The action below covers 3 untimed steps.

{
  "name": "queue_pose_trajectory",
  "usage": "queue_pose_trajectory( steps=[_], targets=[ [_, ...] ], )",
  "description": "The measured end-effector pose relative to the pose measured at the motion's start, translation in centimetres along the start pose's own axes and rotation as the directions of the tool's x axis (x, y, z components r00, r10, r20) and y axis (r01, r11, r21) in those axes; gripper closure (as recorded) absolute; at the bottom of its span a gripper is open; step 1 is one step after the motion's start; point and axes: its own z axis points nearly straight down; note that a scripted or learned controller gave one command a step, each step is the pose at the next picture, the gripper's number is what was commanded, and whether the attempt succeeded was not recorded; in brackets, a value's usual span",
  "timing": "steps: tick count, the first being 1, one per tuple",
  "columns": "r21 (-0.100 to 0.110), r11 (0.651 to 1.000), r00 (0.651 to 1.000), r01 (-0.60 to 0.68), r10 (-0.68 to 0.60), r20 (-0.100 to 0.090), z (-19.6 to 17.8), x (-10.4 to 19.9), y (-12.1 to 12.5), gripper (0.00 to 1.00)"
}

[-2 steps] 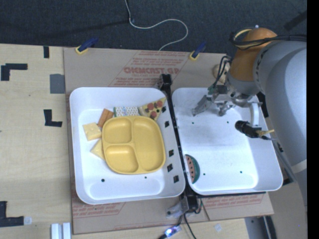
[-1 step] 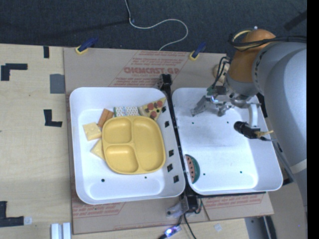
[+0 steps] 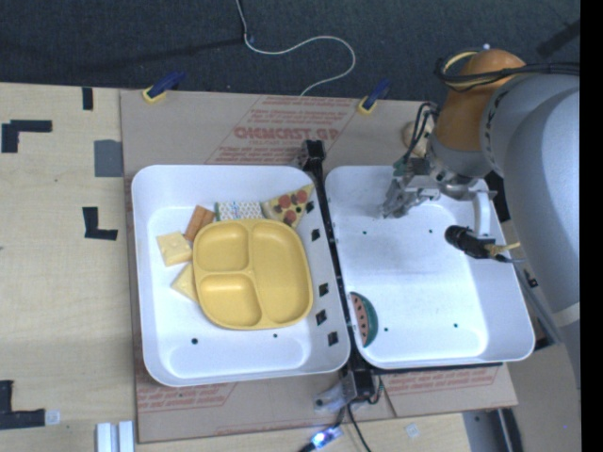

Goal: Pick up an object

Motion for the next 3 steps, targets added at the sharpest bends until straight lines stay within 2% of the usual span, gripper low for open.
queue_pose_trajectory(
  steps=[1, 2, 3],
  targets=[
    [-0.007, 1.000, 1.000, -0.003, 0.003, -0.001, -5.9, -0.1, 1.0, 1.00],
    [-0.004, 1.000, 1.000, -0.002, 0.002, -0.001, -11.2, -1.0, 1.3, 1.00],
    [-0.002, 1.000, 1.000, -0.002, 0.002, -0.003, -13.0, -0.9, 1.4, 1.00]
  ],
)
